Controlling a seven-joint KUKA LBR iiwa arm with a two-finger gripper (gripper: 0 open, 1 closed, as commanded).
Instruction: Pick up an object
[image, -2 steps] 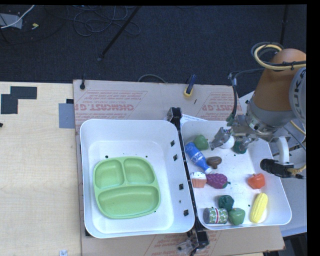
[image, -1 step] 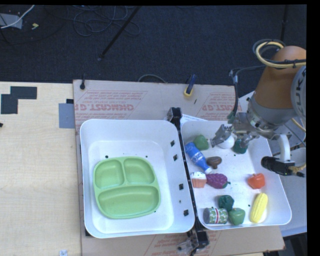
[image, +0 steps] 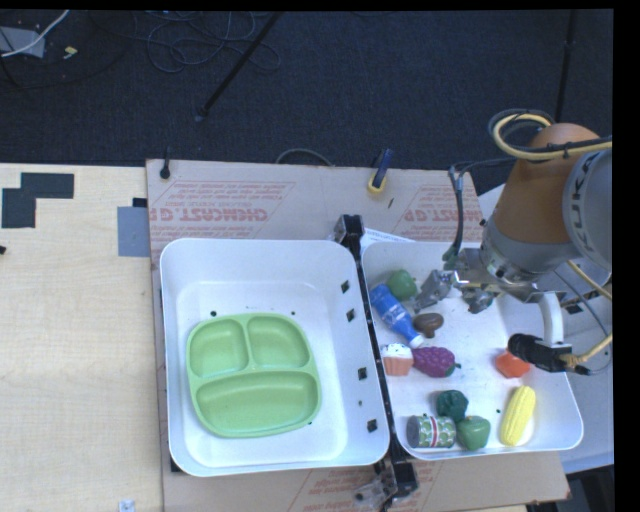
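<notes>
Left bin: you see a green divided plate lying flat inside it.
Right bin: it holds all the small items you could pick.
Arm: it reaches in from your right, over the right bin's upper part.
Gripper: it sits low just above the brown item; you cannot tell how its jaws stand, and nothing shows between them.
Blue bottle: tilted, near the divider.
Yellow corn: near the front right corner.
Purple grapes: mid-bin, beside a white-and-orange piece.
Brown item: just beside the bottle.
</notes>
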